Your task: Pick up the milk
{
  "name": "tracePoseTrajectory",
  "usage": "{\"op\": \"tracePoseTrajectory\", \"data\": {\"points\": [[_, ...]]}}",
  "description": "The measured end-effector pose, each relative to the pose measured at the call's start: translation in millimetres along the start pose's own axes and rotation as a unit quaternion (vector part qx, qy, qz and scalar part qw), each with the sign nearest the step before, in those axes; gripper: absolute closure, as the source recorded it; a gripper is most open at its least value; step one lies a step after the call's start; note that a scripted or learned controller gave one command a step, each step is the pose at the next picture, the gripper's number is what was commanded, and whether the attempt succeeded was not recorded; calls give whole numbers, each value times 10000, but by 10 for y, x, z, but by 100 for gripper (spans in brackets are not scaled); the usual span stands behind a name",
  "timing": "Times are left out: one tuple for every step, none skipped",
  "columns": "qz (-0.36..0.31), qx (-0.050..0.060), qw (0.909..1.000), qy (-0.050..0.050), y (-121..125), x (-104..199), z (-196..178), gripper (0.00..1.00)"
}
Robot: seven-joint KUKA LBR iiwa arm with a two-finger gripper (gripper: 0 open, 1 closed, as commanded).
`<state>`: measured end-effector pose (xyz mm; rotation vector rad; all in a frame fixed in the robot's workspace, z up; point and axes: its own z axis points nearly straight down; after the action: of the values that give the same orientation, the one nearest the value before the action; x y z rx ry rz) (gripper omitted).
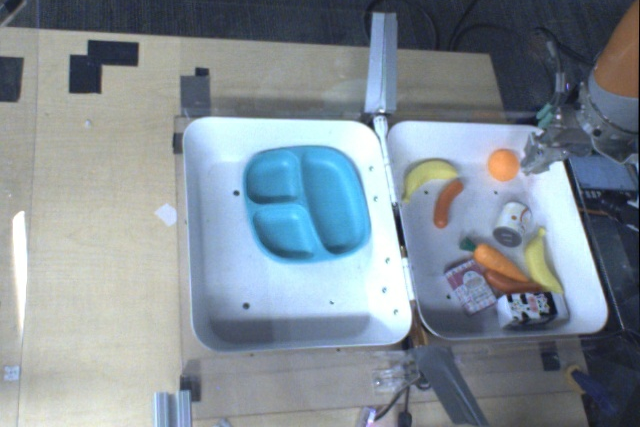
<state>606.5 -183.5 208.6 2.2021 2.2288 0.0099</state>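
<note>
Overhead, two white bins are seen side by side. A blue divided tray [305,202] lies in the left bin [205,245]. The milk [527,309], judged to be the small black-and-white carton, rests untouched in the near corner of the right bin [590,310], just beside a carrot [497,262] and a banana [541,261]. The gripper [537,153] is placed at the far right rim, near an orange ball [503,165], well apart from the milk; whether its jaws are spread cannot be told. Nothing is carried. The approach, descent, grasp and lift are all judged outstanding.
</note>
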Motion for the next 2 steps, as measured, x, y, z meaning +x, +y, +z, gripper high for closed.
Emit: {"op": "tracePoseTrajectory", "data": {"points": [[673, 14, 9977, -10, -255, -208, -872, 100], [340, 9, 9994, -8, 26, 18, -2134, 100]]}}
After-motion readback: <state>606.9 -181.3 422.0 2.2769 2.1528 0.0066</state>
